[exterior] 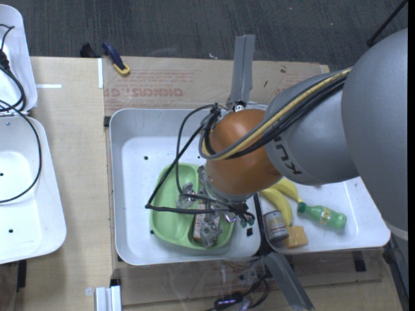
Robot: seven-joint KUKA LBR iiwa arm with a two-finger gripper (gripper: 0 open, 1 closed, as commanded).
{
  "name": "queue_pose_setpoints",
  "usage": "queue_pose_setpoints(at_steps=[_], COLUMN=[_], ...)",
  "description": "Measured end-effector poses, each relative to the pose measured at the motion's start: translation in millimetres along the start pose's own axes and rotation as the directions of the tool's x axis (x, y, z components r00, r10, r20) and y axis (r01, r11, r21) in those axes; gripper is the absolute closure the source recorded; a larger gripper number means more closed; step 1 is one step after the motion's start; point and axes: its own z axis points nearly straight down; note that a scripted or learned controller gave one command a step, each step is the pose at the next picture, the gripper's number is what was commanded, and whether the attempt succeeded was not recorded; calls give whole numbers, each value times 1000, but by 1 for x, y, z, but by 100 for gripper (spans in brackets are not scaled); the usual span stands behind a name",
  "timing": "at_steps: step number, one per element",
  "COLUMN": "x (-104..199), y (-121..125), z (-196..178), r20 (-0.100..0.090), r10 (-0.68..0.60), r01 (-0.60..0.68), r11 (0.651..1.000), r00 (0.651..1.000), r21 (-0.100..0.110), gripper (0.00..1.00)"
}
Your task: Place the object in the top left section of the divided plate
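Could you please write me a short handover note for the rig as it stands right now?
Hand: low over the green divided plate in the left bin; cables and the wrist hide its fingers, so I cannot tell whether it holds anything.
Job's things: the plate lies in the near part of the left bin. Something brownish sits at the hand, over the plate's near right part; I cannot identify it.
Right bin: banana, small can, yellowish block, green bottle.
Done: no object visibly set in the top left section.
Left: confirm the grasp, then place there.
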Motion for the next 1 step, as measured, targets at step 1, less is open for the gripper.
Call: queue_pose_setpoints(at_steps=[1], x=[-73], y=[-70], z=[-235], r20=[-1], r10=[-286], r01=[286], r11=[958], r00=[958], r21=[-3], gripper=[0])
